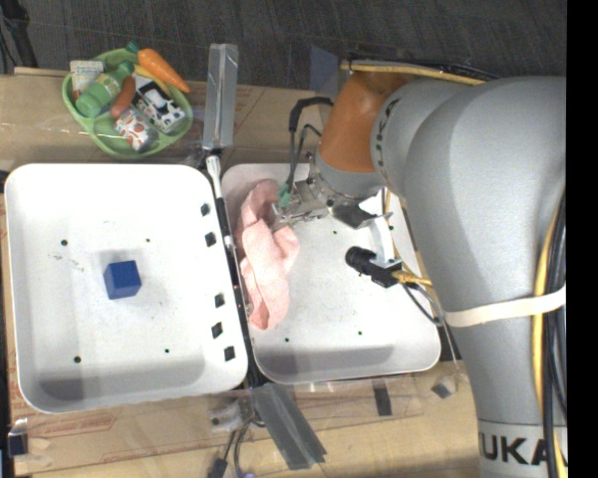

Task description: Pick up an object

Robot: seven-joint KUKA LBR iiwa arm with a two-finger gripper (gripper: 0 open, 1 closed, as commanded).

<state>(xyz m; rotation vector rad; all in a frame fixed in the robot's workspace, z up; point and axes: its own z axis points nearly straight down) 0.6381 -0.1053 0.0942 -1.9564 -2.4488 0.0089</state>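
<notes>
Pink cloth [264,252] lies unlifted in the right bin [379,352]; the gripper [291,205] touches its top edge, jaws' state unclear.

Right bin [329,361]: pink cloth [265,252] crumpled along its nine o'clock wall; gripper [289,209] stood at the cloth's one o'clock edge. Left bin [40,267]: blue cube [123,279] near centre. Green bowl [100,135] of toy food sat at the bench's eleven o'clock corner.
</notes>
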